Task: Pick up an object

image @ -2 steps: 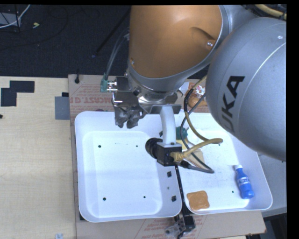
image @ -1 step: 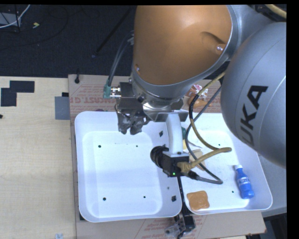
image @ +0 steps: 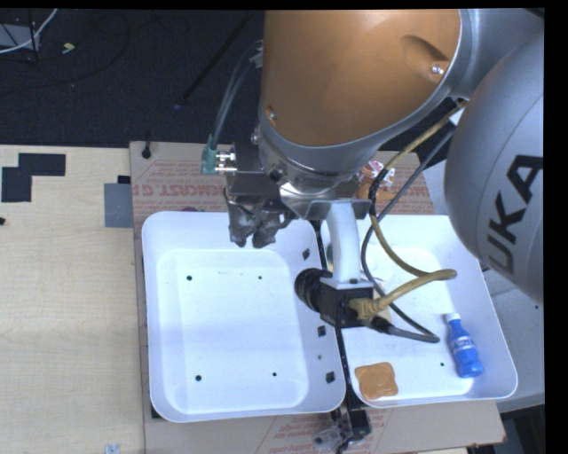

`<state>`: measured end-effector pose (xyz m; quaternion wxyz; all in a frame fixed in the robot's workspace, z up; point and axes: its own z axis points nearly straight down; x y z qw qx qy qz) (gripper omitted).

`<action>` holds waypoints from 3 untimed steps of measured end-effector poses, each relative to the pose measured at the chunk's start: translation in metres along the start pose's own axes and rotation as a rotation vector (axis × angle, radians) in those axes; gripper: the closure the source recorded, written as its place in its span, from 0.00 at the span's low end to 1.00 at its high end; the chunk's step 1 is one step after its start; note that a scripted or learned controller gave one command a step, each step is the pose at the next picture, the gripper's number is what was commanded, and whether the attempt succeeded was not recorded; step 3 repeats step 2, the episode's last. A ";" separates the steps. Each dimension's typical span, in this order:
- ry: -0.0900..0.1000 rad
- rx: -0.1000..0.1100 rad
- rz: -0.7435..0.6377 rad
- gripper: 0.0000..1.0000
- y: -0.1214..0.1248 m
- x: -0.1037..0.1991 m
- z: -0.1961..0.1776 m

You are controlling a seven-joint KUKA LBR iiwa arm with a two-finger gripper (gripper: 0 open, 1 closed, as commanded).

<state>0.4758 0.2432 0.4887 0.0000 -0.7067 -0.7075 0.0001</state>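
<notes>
The gripper [image: 253, 232] is hanging over the far edge of the left bin [image: 169, 266]. A blue bottle [image: 462, 346] and a tan sponge [image: 376, 379] are lying well apart in the right bin [image: 497, 372].

Beyond my bench a dark floor [image: 106, 80] is lying at the far side, with thin cables [image: 35, 27] trailing across its left corner. Pale wood boarding [image: 62, 301] is stretching out on the left, carrying dark cut-out patches [image: 35, 173].

1 fixed camera looks down aslant on both bins [image: 169, 266].
</notes>
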 end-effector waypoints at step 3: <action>-0.002 0.003 -0.001 0.00 -0.001 0.001 0.095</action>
